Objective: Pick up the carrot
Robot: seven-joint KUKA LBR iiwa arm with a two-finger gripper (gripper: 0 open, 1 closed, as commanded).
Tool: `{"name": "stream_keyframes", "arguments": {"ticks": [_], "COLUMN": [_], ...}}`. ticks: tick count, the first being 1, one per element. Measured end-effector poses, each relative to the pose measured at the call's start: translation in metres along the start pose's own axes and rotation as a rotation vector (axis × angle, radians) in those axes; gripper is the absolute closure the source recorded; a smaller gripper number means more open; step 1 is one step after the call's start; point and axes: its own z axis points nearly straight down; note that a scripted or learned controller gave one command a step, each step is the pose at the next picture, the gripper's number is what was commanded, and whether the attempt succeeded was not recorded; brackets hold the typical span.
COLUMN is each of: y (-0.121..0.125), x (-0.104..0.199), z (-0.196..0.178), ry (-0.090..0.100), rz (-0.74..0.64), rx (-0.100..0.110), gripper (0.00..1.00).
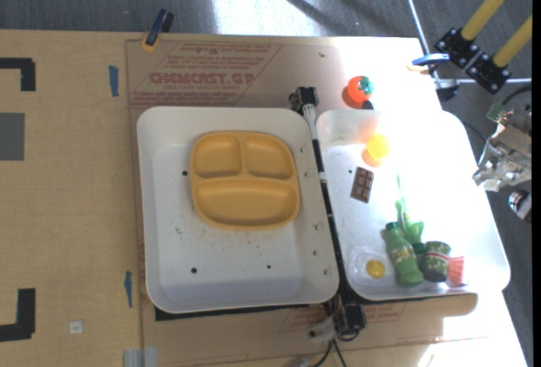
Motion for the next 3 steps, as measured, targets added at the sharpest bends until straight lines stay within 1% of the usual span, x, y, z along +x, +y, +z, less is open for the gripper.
{"name": "stream_keyframes", "arguments": {"ticks": [1,2,3], "y": [-0.027,-0.009,-0.013], "x": [-0.024,0.002,-0.012], "z": [0.031,0.015,0.004], "ry": [0.0,-0.001,-0.001], "rz": [0.23,0.653,0.763], "rx": [0.004,0.001,0.001], "gripper": [1.0,1.0,1.0]}}
